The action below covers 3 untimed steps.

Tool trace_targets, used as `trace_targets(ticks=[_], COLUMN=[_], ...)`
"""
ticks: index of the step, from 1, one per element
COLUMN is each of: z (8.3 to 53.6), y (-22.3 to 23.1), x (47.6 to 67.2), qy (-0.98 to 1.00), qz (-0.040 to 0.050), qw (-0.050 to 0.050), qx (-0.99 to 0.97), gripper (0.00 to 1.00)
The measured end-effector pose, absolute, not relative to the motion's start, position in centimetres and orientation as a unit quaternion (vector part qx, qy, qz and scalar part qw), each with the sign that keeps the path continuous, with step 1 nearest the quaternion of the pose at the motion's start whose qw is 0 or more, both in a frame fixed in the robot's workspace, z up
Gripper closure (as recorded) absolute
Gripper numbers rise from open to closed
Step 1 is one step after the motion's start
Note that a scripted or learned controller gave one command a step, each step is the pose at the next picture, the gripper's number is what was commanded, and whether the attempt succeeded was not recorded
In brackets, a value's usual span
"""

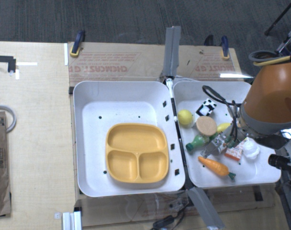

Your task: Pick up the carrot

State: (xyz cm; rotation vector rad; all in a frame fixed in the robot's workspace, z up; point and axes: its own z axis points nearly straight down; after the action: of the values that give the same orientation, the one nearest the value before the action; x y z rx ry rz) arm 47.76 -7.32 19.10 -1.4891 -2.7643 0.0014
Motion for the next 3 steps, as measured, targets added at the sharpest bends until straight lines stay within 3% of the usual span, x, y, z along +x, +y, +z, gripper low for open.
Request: trace_targets(ticks=[1,2,3], z=[19.1,24.8,19.1], y=[-0.5,-7.3,-5.9], x=[47.8,48.6,47.9], qy=[-0.879,-0.758,-0.886], qz=[0.0004,0.0012,0.0004], qw=[0.000,0.000,0.000], qx=[-0.477,-0.652,-0.463], gripper=[0.00,0.00,0.00])
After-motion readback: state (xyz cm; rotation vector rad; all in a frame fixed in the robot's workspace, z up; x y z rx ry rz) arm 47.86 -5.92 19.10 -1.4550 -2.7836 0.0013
